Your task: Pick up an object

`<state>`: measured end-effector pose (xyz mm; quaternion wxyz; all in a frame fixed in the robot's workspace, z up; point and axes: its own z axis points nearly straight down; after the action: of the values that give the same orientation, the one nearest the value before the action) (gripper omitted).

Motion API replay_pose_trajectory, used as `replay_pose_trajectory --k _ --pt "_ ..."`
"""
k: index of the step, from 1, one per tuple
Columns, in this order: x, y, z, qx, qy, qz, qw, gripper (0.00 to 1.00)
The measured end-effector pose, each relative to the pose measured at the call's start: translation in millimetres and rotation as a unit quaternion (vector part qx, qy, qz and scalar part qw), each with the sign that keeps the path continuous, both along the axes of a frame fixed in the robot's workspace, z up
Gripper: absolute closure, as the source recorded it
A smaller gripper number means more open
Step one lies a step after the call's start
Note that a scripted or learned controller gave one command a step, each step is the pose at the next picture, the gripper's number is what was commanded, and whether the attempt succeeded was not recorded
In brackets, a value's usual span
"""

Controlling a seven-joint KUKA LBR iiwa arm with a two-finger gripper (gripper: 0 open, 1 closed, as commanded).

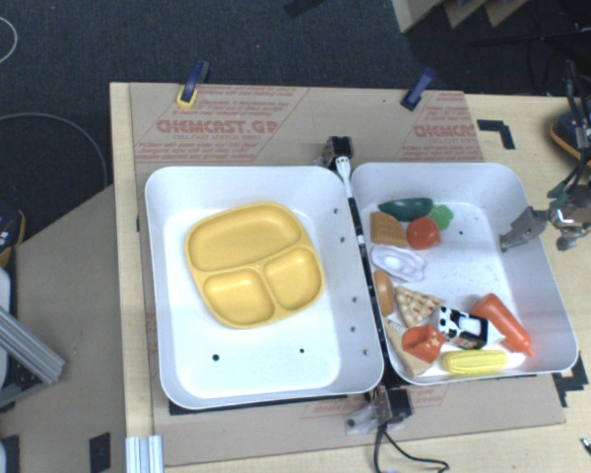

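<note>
End effector (525,227) at right bin's (542,294) right edge, grip state unclear; carrot (502,321) prob light, rigid, slick—grab mid-body.

Yellow divided tray (254,264) in left bin (167,294), toy food heaped in right bin (542,294), pincer (528,227) at its right rim.

Lit bright and even from above. Strongest white on the two bins (177,205), a bit washed out, with soft shine along the rims. Only thin, faint shadows, like the one tucked under the yellow tray (253,264), far left of the pincer (525,229). Dark and dim on the floor past the bench (276,116). A little soft and grainy all over; small toys just left of the pincer look smudgy. Blurry at the right edge, right beside the pincer.
</note>
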<state>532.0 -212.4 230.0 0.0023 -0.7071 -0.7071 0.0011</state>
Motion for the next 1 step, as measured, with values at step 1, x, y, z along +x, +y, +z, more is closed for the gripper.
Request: replay_pose_trajectory --k 1 --pt "1.7 5.0 -43.0 0.0000 0.000 0.000 1.0000 0.00"
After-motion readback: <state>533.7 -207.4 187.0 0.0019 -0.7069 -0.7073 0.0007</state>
